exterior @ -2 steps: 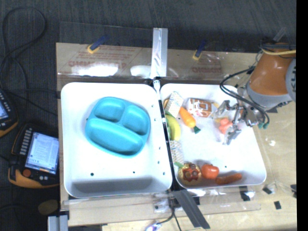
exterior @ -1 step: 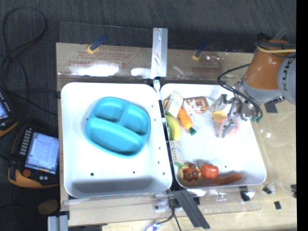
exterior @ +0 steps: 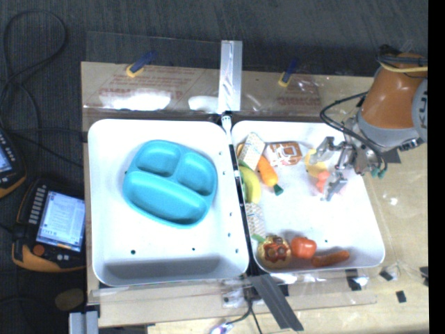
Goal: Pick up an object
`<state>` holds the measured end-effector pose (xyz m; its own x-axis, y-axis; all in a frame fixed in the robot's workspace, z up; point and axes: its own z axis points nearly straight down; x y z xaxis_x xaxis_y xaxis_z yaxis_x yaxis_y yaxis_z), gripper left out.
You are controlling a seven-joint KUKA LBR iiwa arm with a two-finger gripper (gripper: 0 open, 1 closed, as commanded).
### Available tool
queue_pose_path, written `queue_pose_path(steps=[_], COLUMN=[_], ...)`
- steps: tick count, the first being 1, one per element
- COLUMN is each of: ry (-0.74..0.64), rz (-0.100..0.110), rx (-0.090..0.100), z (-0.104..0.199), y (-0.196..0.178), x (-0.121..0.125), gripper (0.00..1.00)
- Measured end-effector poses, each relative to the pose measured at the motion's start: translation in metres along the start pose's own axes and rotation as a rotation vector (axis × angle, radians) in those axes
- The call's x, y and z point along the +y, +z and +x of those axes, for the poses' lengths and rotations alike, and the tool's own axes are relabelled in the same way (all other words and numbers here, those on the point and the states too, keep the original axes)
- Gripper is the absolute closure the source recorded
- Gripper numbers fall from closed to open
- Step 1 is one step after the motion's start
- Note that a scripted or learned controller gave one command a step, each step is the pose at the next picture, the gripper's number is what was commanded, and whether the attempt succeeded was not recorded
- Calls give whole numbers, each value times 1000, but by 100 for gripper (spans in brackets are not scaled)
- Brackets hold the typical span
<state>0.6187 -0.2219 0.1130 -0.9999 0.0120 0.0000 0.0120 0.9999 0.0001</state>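
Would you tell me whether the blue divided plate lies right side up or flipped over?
Right side up: the blue divided plate shows its three hollow compartments facing the camera.

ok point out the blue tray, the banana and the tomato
Blue tray (exterior: 170, 181): camera view, its middle ridge.
Banana (exterior: 250, 184): camera view, mid-length of its peel.
Tomato (exterior: 303, 247): camera view, its red top.

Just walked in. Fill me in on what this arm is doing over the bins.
The grey arm reaches in from the right, its claw low over the right bin, next to a small yellow and orange item. Whether it has a grip is unclear. A banana, carrot and tomato lie there too. The left bin holds a blue divided tray.
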Motion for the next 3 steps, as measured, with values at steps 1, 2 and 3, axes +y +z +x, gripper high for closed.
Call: queue_pose_path(steps=[1, 2, 3], ry=[63, 62, 518], rz=[1, 4, 13], rx=[-12, -12, 10], z=[-3, -4, -29], y=[24, 16, 22], x=[9, 9, 73], gripper=[0, 100, 100])
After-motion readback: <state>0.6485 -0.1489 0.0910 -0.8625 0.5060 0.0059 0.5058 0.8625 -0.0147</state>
